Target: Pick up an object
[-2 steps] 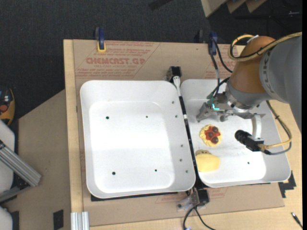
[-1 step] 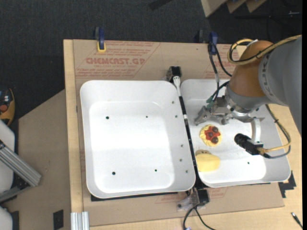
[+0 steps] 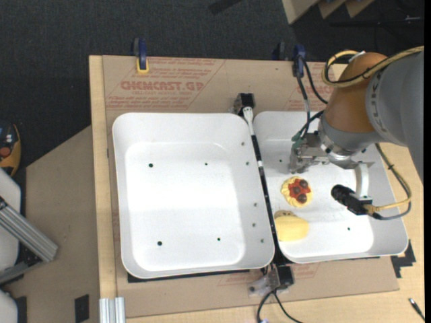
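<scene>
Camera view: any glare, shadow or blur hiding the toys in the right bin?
Camera view: lighting is even and soft, with no harsh glare on the right white plastic bin; the round yellow tart toy with red berries and the pale yellow block are reasonably sharp; the grey arm's gripper casts only faint shade.

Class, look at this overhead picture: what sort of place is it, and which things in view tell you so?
Probably a robotics lab test bench: a grey and orange arm reaches over two white bins, clamps pin the board down, and toy food lies in the right bin.
</scene>
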`<state>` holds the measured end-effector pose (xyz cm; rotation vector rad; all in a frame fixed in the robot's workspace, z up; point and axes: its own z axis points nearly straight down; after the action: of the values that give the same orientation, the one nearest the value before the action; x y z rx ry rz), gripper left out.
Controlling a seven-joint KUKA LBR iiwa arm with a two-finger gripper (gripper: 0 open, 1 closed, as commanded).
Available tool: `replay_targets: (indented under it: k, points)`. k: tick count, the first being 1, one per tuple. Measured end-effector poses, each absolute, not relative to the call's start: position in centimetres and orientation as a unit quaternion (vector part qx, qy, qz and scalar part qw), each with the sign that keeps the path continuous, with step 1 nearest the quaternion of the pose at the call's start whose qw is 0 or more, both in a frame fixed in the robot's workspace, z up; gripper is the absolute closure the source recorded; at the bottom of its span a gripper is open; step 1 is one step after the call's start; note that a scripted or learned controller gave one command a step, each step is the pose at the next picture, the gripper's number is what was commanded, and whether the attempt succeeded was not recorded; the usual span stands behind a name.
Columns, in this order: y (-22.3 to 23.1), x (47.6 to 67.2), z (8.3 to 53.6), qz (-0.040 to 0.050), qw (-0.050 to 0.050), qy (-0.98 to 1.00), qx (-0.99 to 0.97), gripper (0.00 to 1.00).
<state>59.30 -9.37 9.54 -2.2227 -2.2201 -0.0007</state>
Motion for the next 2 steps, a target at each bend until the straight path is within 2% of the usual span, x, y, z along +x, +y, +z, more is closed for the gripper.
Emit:
replay_targets:
  k: [1,2]
  points:
    - [-9.4,59.3,9.5,0.0,0.0,-0.707,-0.708,0.0]
    - [-9.4,55.6,8.4,0.0015,0.003,-0.707,-0.708,0.0]
